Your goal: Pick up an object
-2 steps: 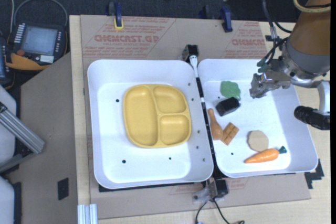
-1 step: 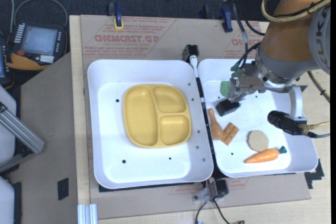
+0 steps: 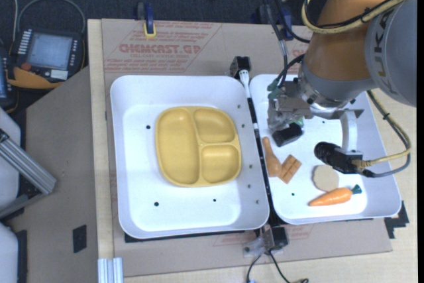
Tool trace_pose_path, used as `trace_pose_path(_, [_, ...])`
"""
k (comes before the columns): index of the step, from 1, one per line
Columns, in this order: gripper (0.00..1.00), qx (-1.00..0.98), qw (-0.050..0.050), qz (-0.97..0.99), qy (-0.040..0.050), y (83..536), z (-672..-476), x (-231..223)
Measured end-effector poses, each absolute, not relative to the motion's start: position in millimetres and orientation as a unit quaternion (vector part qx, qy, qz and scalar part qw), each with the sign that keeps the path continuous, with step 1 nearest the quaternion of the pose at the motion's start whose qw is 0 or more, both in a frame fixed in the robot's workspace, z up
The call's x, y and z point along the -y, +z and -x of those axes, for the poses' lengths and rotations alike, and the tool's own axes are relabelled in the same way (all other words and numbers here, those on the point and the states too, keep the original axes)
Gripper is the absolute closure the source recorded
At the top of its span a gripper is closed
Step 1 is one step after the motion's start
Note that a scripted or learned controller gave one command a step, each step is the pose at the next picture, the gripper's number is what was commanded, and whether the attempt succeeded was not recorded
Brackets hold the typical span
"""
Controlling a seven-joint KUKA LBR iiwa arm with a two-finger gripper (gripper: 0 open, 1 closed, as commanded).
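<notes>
Carrot (image 3: 331, 197) lies below-right of gripper (image 3: 287, 130), long axis roughly left-right; we can't tell jaws' state; we judge short reach.

two bins sit side by side on the bench (image 3: 99, 142). in the left bin (image 3: 126, 162) a divided plate (image 3: 197, 145) lies near the middle. in the right bin (image 3: 377, 202) a carrot (image 3: 331, 197) lies at the front, a round slice (image 3: 325, 177) just behind it, and two sticks (image 3: 280, 164) to their left by the inner wall. the gripper (image 3: 286, 122) hangs over the bin's back half, behind the sticks.
</notes>
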State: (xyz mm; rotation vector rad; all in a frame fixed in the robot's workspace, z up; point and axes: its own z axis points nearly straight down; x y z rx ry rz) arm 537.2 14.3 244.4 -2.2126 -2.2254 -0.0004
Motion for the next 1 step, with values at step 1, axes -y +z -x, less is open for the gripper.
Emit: trace_pose_path(1, [1.0, 0.709, 0.003, 0.705, 0.0011, 227.7, -532.3, -65.1])
